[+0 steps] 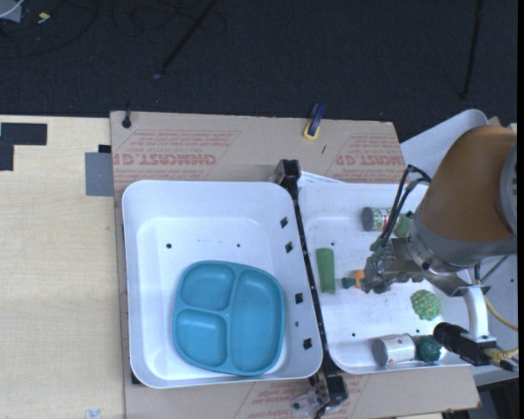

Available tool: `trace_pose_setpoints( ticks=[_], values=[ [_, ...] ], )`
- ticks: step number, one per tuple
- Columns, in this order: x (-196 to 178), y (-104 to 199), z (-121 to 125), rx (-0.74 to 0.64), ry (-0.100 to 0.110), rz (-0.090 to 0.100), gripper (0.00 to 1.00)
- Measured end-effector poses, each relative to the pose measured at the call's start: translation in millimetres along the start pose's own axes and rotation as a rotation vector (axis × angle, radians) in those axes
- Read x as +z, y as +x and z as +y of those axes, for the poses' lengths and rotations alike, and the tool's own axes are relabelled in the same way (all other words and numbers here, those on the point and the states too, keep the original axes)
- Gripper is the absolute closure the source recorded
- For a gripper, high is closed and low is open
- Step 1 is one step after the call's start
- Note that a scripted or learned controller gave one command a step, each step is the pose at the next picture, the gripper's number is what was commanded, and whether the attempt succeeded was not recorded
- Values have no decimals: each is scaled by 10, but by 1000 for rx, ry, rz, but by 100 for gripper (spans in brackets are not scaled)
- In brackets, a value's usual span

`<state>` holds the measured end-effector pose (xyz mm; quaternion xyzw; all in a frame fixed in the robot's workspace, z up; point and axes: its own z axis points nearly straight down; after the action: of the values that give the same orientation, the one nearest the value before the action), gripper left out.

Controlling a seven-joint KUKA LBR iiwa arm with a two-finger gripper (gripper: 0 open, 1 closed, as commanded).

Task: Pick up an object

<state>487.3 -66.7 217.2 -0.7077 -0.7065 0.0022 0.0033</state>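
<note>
My gripper (375, 279) is low in the right bin (349, 343), near its middle, with the arm's orange band (467, 190) above it. A small orange object (356, 278) lies just left of the gripper, touching or nearly touching it. Further left, a green cylinder (326, 269) lies along the bin's left wall. A bumpy green ball (425, 304) sits to the gripper's right. A silver can with a teal end (402, 349) lies at the front, and another small can (374, 218) lies at the back, partly behind the arm.
The left bin (148, 225) holds a blue divided plate (230, 317). A black divider rail (301, 269) runs between the bins. Both stand on a cardboard sheet (210, 151), with a yellow and blue clip (313, 122) at its back edge.
</note>
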Motion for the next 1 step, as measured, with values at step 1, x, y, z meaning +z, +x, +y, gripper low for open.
trace_pose_setpoints(
  ticks=[1],
  values=[
    [-206, -42, 6, 2, -7, -1, 100]
  ],
)
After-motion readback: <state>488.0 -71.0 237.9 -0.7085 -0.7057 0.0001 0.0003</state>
